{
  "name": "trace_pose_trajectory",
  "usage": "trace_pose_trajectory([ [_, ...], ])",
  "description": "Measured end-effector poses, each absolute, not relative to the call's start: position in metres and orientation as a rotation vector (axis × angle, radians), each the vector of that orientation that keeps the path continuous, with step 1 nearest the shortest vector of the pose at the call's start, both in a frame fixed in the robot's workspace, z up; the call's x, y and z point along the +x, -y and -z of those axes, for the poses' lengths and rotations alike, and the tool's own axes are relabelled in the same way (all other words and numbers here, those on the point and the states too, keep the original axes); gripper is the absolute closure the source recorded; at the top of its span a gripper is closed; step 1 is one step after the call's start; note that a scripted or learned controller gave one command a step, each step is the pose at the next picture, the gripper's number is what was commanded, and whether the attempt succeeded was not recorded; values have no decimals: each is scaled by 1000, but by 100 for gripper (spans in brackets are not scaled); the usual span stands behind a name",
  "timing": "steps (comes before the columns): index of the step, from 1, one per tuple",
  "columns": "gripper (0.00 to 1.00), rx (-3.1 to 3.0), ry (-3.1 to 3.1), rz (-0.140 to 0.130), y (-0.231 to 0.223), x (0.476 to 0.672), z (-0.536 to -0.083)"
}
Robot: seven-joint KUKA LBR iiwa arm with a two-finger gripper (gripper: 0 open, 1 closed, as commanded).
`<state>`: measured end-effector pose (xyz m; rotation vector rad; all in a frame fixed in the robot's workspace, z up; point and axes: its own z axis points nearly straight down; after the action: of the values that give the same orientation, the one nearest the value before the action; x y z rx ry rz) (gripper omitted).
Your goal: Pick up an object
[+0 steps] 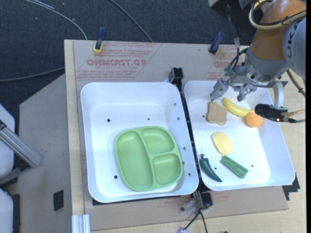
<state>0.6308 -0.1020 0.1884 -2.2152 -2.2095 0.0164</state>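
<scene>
On left bin: green tray, wide, awkward for me.
Right bin: bread, light, stiff; I'd pinch its sides.
Banana: smooth, curved.
Tool: spread, just above bread, pinching nothing.

Robot lab: clamped board, loose cables.

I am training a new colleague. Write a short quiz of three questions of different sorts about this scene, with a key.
1. True or false: the green divided plate lies in the left bin.
2. Which item lies nearest the gripper? A) banana B) dark green pepper C) green pod
3. Fill in: the orange ball lies in the ____ bin.

Key: 1 true; 2 A; 3 right.
</scene>
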Motion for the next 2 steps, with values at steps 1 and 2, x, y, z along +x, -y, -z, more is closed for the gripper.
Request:
trace_pose_trajectory([
  [1, 0, -2221, 2221, -1, 102, 634, -197],
  [2, 0, -2218, 2218, -5, 96, 629, -153],
])
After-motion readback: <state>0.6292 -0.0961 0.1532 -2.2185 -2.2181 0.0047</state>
